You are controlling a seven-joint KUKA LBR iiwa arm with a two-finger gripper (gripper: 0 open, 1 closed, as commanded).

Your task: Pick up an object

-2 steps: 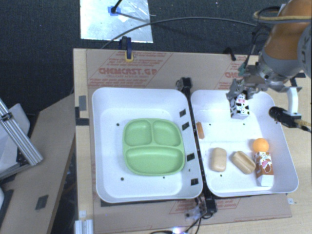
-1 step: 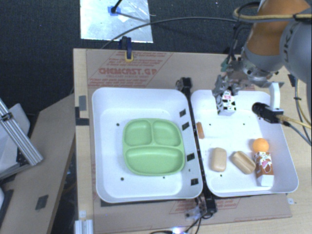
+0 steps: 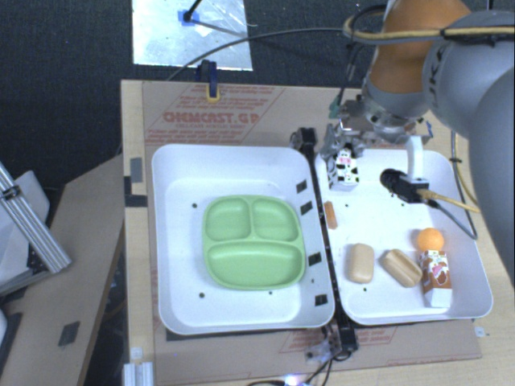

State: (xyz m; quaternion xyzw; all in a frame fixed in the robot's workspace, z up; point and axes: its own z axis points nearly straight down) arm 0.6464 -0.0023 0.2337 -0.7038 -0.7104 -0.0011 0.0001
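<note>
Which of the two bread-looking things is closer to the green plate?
The paler roll, lying nearest the divider between the bins, is closer to the green plate. The browner loaf sits farther right, beside the carton.

Two white bins (image 3: 173, 240), one green tray (image 3: 253, 241), two bread rolls (image 3: 360, 262), one orange (image 3: 430, 240).

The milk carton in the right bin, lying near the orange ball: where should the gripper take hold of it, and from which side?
Probably grip the milk carton across its two long flat sides, near the middle, coming straight down from above. It lies flat, long axis running toward the front wall of the right bin; the orange ball touches its far end, so avoid that end.
</note>
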